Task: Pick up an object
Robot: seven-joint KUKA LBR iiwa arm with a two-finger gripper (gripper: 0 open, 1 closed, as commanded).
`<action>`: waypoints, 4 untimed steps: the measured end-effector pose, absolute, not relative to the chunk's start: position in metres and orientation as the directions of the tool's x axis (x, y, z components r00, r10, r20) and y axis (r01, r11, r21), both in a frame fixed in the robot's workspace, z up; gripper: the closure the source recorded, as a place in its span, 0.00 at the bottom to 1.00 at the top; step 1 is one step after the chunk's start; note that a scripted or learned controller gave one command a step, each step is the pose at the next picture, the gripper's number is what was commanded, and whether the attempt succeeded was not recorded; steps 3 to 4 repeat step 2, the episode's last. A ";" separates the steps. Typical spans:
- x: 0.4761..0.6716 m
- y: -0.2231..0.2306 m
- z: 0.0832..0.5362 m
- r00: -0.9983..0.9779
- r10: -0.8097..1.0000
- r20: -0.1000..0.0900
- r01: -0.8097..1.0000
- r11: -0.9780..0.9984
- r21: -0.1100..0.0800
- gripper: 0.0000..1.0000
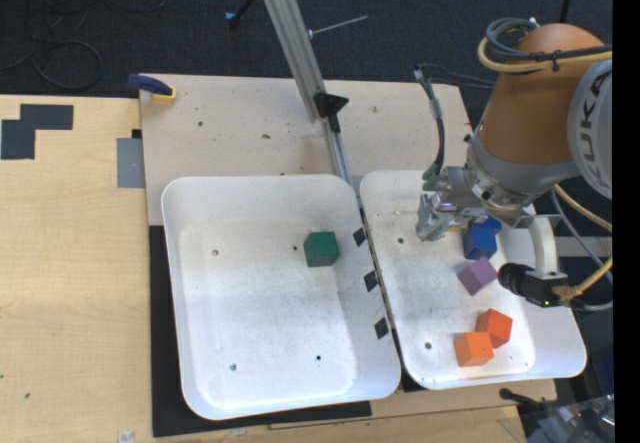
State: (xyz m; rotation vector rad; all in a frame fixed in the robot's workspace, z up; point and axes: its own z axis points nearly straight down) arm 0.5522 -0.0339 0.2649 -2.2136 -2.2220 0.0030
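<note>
The pale wooden bench (70, 261) carried 2 white bins, the left bin (260, 371) holding a green cube (321, 248). In the right bin (420, 351), the fingers (432, 221) hung low; their opening could not be told. The blue cube (482, 236) lay just beside them, the purple cube (477, 275) and 2 orange cubes (484, 337) nearer the front.

Dark carpeted floor (150, 1) at top, black cables (70, 61) strewn on it. Light wooden bench (70, 261) at left with grey and black patches. Paler board (240, 126) behind the bins, speckled. Slanted aluminium rail (295, 36) rises from it, checkered tag at its tip. Blue-yellow clamp (152, 86) on board's corner.
</note>
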 end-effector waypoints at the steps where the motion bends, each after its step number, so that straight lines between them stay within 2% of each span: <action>1: 0.540 0.013 0.260 -0.003 1.000 0.002 1.000 0.003 -0.005 1.00; 2: 0.520 0.065 0.253 -0.004 1.000 0.001 1.000 0.004 -0.006 1.00; 4: 0.520 0.065 0.253 -0.004 1.000 0.001 1.000 0.004 -0.006 1.00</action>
